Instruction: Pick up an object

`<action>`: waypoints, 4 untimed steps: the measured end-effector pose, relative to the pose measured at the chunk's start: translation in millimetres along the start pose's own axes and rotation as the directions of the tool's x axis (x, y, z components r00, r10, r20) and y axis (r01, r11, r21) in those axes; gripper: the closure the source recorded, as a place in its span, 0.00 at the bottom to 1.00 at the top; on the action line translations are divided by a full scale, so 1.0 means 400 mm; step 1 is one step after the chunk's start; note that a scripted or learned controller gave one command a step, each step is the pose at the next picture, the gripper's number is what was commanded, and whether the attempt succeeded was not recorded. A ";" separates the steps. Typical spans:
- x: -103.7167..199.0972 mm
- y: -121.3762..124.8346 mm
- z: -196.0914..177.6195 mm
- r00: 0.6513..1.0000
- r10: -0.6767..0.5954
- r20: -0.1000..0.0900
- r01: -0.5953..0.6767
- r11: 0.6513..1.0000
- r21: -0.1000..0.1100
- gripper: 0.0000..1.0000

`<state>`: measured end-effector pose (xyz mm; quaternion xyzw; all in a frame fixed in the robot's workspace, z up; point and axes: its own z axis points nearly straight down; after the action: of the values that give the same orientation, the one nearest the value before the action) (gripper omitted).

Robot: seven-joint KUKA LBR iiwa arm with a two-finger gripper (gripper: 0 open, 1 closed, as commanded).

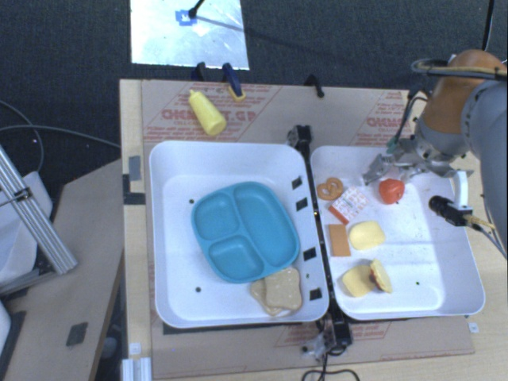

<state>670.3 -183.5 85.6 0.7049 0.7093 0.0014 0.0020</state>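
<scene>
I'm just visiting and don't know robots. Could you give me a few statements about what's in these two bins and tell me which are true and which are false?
1. The blue tray lies in the left bin. True.
2. The yellow bottle lies in the right bin. False: it lies on the bench behind the left bin.
3. A pretzel lies in the right bin, near the divider. True.
4. The red tomato sits on the blue tray. False: it is in the right bin, below the hand.
5. A slice of bread lies at the tray's front edge. True.
6. The tray holds food. False: its compartments are bare.
</scene>
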 end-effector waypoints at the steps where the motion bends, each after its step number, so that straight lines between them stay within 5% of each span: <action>1: -0.062 -0.225 -0.004 1.000 0.010 -0.001 -0.010 1.000 0.010 0.00; 3: -0.056 -0.012 -0.001 1.000 0.000 0.000 0.000 1.000 -0.002 0.00; 4: 0.002 -0.002 0.001 1.000 -0.001 0.000 0.001 1.000 0.002 0.00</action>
<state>669.7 -182.7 85.0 0.7046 0.7096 0.0007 0.0013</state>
